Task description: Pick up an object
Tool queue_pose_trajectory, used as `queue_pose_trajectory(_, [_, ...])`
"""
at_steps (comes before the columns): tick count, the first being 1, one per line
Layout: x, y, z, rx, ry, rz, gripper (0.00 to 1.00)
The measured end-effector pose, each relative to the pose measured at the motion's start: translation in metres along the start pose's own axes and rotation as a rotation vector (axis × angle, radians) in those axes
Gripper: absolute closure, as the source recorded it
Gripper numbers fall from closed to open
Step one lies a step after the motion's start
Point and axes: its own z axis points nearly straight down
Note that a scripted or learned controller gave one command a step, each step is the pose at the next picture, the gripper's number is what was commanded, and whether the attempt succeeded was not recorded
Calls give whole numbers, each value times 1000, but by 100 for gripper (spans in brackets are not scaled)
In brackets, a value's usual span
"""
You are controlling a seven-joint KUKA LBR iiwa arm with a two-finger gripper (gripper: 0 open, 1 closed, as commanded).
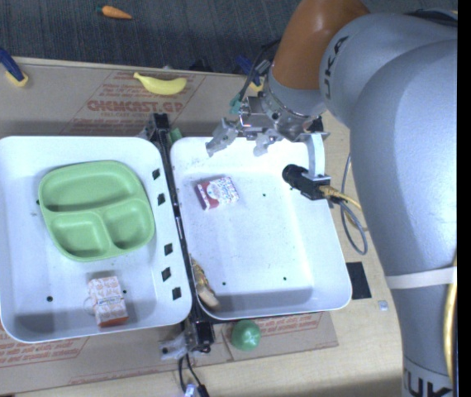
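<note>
The arm (401, 139) is smooth, bulky grey with a rounded orange band (314, 31) above the wrist — black "KUKA" lettering, a pale ring, yellow-tipped cable (339, 195) trailing.

We are seeing a small red-and-white packet (216, 193) lying flat and slightly askew, just above the frame's centre.

The cardboard-covered bench (302, 337) carries two white bins (4, 222), a banana (161, 82) and a green ball (245, 334).
</note>
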Motion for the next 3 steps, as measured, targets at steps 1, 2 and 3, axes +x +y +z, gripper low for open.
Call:
queue_pose_trajectory(1, [-42, 3, 124, 1, 0, 0, 0])
queue_pose_trajectory(2, [-42, 5, 112, -1, 0, -3, 100])
queue_pose_trajectory(3, [56, -26, 21, -2, 2, -4, 100])
